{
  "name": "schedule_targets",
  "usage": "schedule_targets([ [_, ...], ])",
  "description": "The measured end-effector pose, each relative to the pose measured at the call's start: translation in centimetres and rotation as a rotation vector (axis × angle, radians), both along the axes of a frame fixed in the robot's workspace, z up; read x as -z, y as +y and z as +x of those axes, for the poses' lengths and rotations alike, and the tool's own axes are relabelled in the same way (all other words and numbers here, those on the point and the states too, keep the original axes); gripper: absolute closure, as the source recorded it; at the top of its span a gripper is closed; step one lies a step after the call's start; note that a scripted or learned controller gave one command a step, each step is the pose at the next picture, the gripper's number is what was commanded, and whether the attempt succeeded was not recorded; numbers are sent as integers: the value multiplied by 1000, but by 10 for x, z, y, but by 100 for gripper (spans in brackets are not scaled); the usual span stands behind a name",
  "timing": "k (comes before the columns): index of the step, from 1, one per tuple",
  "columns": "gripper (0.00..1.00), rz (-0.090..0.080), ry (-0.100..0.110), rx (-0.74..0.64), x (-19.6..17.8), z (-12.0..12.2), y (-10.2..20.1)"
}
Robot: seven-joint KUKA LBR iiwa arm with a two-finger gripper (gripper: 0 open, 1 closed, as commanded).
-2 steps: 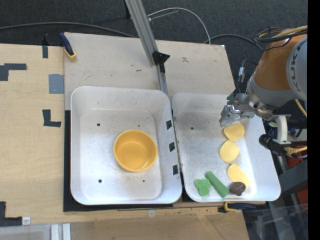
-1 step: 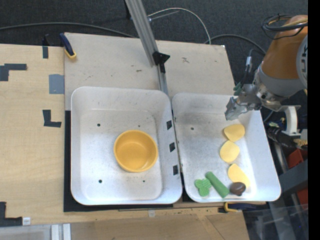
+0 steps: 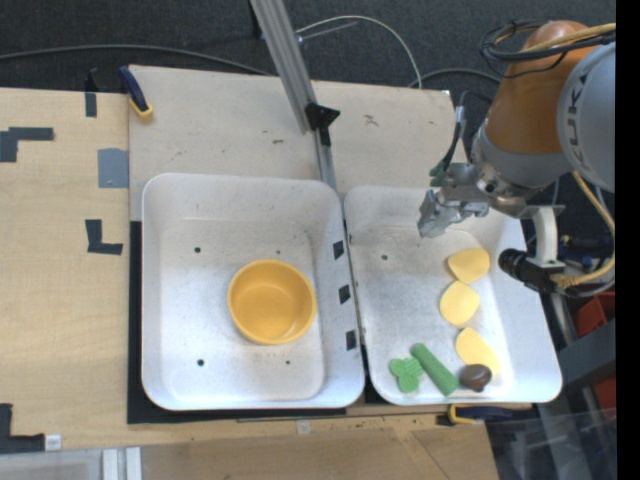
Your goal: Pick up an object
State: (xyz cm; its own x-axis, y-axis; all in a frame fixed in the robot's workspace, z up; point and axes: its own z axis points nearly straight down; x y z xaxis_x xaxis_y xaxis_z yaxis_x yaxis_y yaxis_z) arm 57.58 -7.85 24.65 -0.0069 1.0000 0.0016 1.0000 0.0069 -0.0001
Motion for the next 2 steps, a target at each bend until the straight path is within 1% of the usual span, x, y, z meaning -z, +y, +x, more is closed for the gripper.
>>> schedule_targets([
  [1,100,0,1,0,-4,5,48],
  [2,100,-1,3,0,11,13,107],
])
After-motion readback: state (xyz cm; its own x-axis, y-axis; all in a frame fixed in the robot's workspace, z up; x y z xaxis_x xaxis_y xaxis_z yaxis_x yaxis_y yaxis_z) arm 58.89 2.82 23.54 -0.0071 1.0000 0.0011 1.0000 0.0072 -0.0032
